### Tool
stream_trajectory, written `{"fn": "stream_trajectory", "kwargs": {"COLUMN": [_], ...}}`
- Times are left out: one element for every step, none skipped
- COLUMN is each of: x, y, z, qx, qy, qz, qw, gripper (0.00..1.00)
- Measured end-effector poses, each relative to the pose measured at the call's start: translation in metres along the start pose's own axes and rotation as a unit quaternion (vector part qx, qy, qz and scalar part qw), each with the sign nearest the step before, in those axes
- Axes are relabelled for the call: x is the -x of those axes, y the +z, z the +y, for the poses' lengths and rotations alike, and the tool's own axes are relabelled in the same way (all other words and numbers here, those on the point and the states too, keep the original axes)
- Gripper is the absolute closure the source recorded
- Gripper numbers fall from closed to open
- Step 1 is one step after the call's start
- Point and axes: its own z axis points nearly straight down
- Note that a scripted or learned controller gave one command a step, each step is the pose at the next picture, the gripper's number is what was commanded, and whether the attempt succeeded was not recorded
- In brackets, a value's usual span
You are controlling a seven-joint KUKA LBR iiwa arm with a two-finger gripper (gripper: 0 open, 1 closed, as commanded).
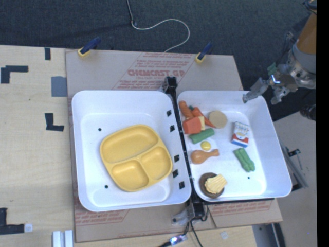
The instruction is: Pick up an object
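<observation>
Arm entering at the upper right of the frame, orange band above the wrist. The gripper (263, 90) hangs at right centre, angled down-left, fingers spread apart and holding nothing.

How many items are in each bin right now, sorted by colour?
Left bin:
Yellow: 1, the divided plate

Right bin:
Orange/red: 3
Green: 2
Tan/brown: 2
White-yellow egg: 1
White carton: 1

Total: 10. The orange pile count is approximate.
</observation>
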Motion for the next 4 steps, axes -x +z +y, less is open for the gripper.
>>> {"fn": "stream_trajectory", "kwargs": {"x": [0.0, -0.002, -0.006, -0.012], "y": [-0.007, 0.037, 0.083, 0.128], "z": [0.002, 0.004, 0.01, 0.011], "qx": [0.006, 0.003, 0.003, 0.003], "qy": [-0.001, -0.002, -0.003, -0.002], "qz": [-0.001, -0.002, -0.001, -0.001], "qw": [1.0, 1.0, 1.0, 1.0], "gripper": [0.0, 0.0, 0.0, 0.0]}}
